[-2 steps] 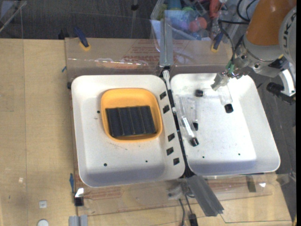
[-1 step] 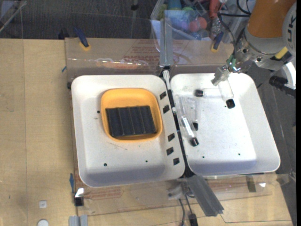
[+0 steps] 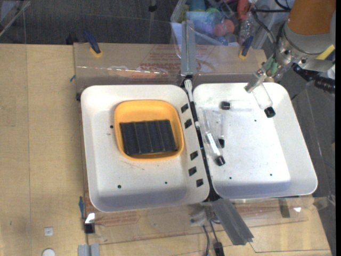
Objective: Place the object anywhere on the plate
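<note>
Black ribbed object [image 3: 148, 137] is sitting on the orange plate [image 3: 123, 113], left bin [image 3: 96, 143]. Gripper [image 3: 259, 96] is hovering spread and empty over the right bin's [image 3: 266, 164] far edge.

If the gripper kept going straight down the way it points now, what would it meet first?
Probably the bare floor of the right bin near its back edge. The gripper hangs above that bin; the clear pen-like object lies further left, seemingly off its line. Depth is uncertain.
</note>
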You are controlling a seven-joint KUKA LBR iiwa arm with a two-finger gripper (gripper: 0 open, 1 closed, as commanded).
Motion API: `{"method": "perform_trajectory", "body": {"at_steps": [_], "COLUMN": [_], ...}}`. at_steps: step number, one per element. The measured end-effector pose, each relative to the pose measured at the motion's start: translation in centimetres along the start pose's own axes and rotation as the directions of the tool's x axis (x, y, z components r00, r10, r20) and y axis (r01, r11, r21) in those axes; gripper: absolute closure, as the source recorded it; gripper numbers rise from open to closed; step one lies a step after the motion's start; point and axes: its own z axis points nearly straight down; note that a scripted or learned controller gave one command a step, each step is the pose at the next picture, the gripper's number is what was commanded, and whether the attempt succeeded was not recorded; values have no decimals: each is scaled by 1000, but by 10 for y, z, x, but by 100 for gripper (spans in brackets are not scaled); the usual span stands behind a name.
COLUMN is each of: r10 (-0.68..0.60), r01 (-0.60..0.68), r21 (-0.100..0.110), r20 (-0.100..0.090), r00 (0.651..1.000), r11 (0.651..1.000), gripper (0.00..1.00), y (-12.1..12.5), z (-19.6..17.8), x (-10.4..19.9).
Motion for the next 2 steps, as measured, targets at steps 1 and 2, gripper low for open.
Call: {"method": "perform_trajectory", "body": {"at_steps": [1, 2], "r10": [-19, -150], "r01": [19, 150], "r21": [0, -1], "r20": [0, 1], "r00": [1000, 989], "r11": [1000, 989], "gripper": [100, 100], "y": [-8, -28], "z": [-34, -63], "x": [-11, -41]}}
